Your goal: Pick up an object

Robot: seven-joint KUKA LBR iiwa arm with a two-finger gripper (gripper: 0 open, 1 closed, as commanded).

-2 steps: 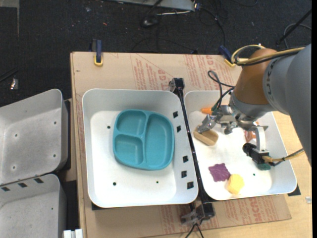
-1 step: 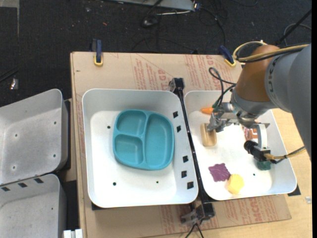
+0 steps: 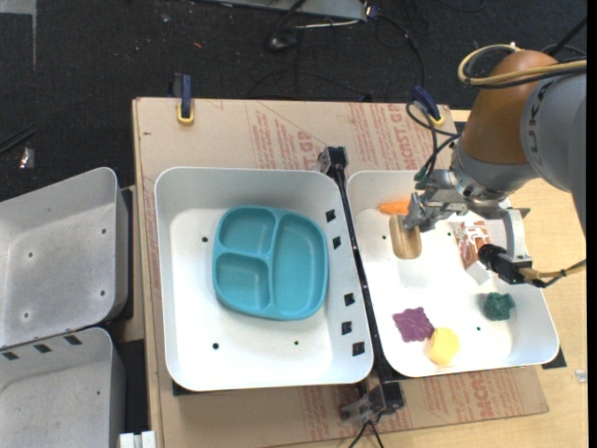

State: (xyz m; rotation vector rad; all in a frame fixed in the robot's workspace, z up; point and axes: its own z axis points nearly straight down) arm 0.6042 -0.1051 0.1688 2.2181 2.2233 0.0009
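Here the arm (image 3: 522, 119) reaches in from the right over the right bin (image 3: 522, 348), and its gripper (image 3: 410, 220) hangs above the bin's upper left part. A tan cylinder (image 3: 405, 240) sits right under the fingers; its long axis runs roughly up and down the view, one end under the gripper and the other pointing toward the near rim. It seems to be between the fingers, though the wrist covers its upper end, so I cannot tell whether it is truly clamped or how wide the fingers stand. An orange piece (image 3: 393, 208) lies just left of the gripper, its long axis across the view, pointing toward the divider between the bins. A red-and-white packet (image 3: 469, 245) lies to the right of the cylinder. Nearer the front of the same bin are a purple piece (image 3: 413, 324), a yellow lump (image 3: 443, 345) touching it, and a green lump (image 3: 497, 306) well apart to the right. The left bin (image 3: 182, 250) holds a teal tray (image 3: 271, 262) with three compartments.
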